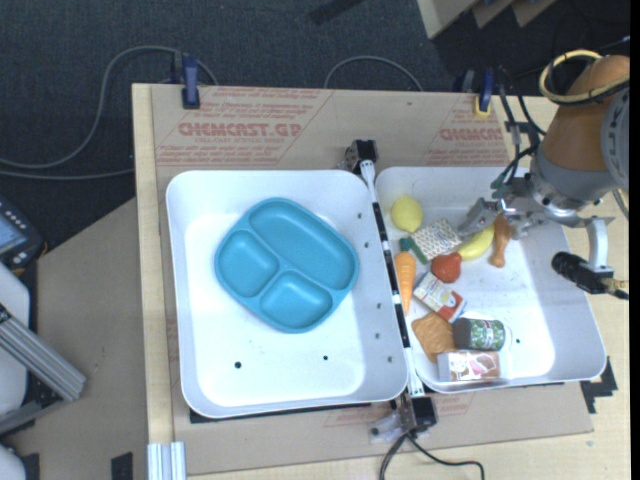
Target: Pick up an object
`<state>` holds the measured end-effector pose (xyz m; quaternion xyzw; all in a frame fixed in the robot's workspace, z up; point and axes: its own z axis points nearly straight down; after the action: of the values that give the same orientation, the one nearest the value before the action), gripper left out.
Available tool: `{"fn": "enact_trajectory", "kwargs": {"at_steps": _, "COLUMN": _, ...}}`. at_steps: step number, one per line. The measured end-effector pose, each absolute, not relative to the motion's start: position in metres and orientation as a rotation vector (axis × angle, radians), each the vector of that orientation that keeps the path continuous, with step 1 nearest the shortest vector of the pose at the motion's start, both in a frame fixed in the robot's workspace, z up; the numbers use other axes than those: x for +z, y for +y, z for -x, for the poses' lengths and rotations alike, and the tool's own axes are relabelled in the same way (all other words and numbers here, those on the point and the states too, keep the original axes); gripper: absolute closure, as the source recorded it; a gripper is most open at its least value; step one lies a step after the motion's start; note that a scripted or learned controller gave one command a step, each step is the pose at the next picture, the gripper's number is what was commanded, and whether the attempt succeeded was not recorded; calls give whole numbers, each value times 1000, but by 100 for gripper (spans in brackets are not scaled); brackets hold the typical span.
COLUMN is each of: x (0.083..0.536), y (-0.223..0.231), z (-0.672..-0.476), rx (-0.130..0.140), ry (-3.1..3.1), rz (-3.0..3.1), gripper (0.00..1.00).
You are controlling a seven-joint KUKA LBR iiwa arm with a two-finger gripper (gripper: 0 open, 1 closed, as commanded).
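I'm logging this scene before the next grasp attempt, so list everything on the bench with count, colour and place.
Left bin: one, white, left side of bench.
Right bin: one, white, right side.
Divided plate: one, blue, in left bin.
Lemon: one, yellow, right bin, top left.
Banana: one, yellow, by the gripper.
Carrot: one, orange, against the left wall.
Tomato: one, red, centre.
Can: one, dark, lying low in the bin.
Packets: several, mixed colours, hard to identify.
Clamps: two, blue, bench's far edge.
Arm: one, grey and orange, from the right.
Gripper: one, over right bin.
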<state>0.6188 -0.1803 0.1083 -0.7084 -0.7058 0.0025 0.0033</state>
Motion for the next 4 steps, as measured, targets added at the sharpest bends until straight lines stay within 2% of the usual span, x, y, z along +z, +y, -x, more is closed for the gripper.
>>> {"fn": "enact_trajectory", "kwargs": {"at_steps": 1, "x": 87, "y": -113, "z": -582, "rx": -6, "ry": -2227, "rz": 2223, "gripper": 0}}
{"fn": "enact_trajectory", "kwargs": {"at_steps": 2, "x": 100, "y": -115, "z": -584, "rx": -12, "ry": -2226, "rz": 2228, "gripper": 100}}
{"fn": "enact_trajectory", "kwargs": {"at_steps": 3, "x": 99, "y": -115, "z": -584, "rx": -11, "ry": -2225, "rz": 2227, "gripper": 0}}
{"fn": "enact_trajectory", "kwargs": {"at_steps": 4, "x": 87, "y": -122, "z": -670, "rx": -1, "ry": -2227, "rz": 2214, "gripper": 0}}
